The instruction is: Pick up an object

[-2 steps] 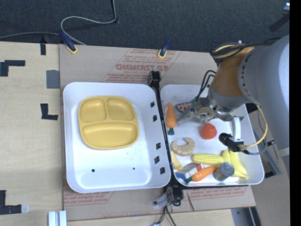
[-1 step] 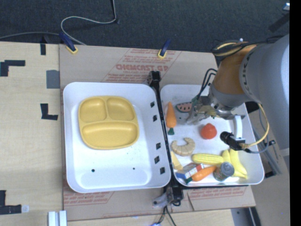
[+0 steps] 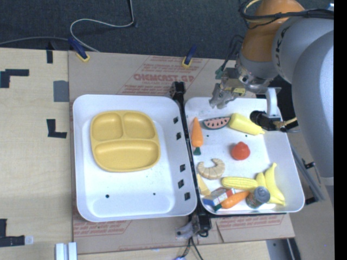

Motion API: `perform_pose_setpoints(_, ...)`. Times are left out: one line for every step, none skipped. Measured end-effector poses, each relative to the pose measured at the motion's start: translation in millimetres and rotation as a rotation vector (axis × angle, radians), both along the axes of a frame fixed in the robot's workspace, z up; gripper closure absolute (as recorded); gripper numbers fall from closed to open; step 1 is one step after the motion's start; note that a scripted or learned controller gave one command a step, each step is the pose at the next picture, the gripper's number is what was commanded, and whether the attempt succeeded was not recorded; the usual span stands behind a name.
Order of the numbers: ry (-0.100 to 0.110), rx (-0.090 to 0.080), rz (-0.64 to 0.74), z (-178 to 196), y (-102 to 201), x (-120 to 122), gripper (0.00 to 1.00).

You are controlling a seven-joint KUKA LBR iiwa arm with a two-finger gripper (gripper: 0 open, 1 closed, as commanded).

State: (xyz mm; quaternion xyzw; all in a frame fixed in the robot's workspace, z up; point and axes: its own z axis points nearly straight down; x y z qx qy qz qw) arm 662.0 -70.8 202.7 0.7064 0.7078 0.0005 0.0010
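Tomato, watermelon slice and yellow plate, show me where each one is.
tomato (image 3: 240, 151), camera view, middle of its red top
watermelon slice (image 3: 215, 123), camera view, red flesh
yellow plate (image 3: 125, 140), camera view, floor of its large compartment

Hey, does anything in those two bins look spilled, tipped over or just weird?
Nothing stands out. The toy foods lie loose inside the right bin, none over its rim, and the yellow divided plate sits flat in the left bin.

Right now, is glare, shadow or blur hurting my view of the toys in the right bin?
Camera view: even light, no harsh glare on the shallow white right bin; the round red tomato toy and the watermelon slice toy read sharp; the metal two-finger gripper looks slightly soft, casting faint shadow.
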Motion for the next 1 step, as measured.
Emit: perform_pose_setpoints(0.003, -0.001, 0.000, -1.0, -0.6, -0.6, 0.00)
